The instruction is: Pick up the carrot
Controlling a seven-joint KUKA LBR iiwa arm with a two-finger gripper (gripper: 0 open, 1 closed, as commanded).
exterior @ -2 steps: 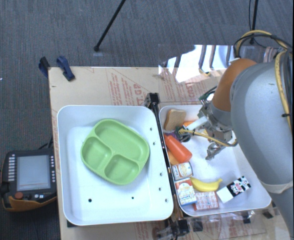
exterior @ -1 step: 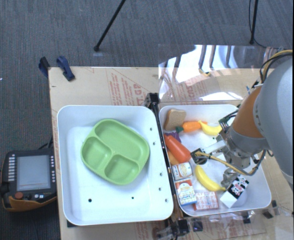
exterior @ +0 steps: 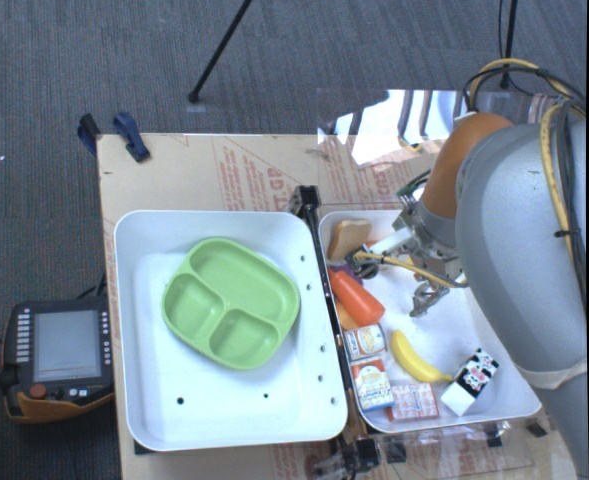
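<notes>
While the arm fills the right side of your view, look across the table at the two white bins: the left bin carries a green divided plate, and the right bin holds the food items. The jaws hang over the middle of the right bin, seemingly parted a little with nothing between them, apart from the carrot. You will find the carrot against that bin's left wall, lying aslant, with a bread slice above it and a small carton just below. A banana lies to its lower right. Judge the carrot light, stiff and smooth, likely plastic, so it may slip; close across its thick middle, square to its length.
</notes>
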